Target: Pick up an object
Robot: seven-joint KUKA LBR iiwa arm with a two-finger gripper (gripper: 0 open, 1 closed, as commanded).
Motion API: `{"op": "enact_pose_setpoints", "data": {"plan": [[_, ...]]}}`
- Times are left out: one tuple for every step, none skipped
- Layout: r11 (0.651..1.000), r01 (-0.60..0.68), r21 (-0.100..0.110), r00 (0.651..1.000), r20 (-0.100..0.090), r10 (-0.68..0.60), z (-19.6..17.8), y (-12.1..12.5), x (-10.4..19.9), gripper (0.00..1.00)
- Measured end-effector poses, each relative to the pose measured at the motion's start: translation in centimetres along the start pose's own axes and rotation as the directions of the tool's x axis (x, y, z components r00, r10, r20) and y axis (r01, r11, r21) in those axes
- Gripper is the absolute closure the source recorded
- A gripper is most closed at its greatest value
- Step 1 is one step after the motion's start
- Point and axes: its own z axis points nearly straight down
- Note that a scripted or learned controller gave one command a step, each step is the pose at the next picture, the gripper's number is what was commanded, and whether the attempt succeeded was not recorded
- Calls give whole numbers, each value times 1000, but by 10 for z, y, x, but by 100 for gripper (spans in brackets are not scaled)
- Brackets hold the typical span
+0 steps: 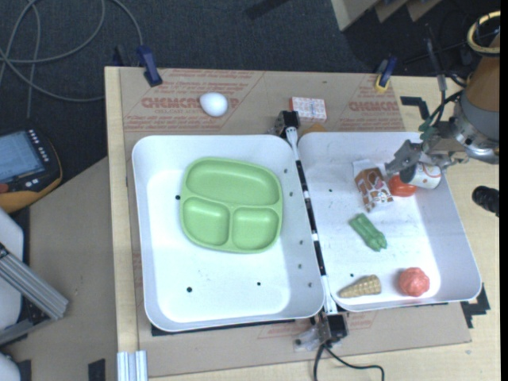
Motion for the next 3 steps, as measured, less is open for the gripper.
{"op": "enact_pose_setpoints", "data": {"plan": [[1000,1,-3,1000,1,-1,110,18,12,0],[1000,-1,2,1000,-1,1,125,-52,42,0],[1000,-2,-1,1000,0,2,115,-51,42,100]]}}
